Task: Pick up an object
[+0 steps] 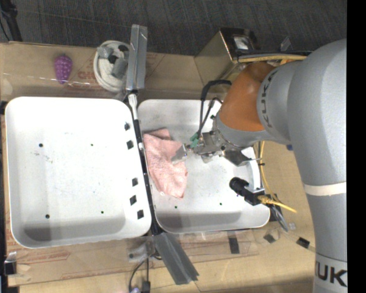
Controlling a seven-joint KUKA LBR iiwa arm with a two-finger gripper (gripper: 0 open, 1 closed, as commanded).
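Crumpled pink cloth (165, 162) lay in right shallow white bin (232, 218), against divider. Two-finger gripper (195, 148) at cloth's edge; finger state unclear, possibly touching. Brown cardboard bench (30, 60), dark carpet floor (171, 5).

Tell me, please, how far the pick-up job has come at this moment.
Done: the arm has reached into the right bin, and its hand sits at the edge of the pink cloth. In hand: the approach to the cloth. Left: the cloth lies on the bin floor, not lifted.
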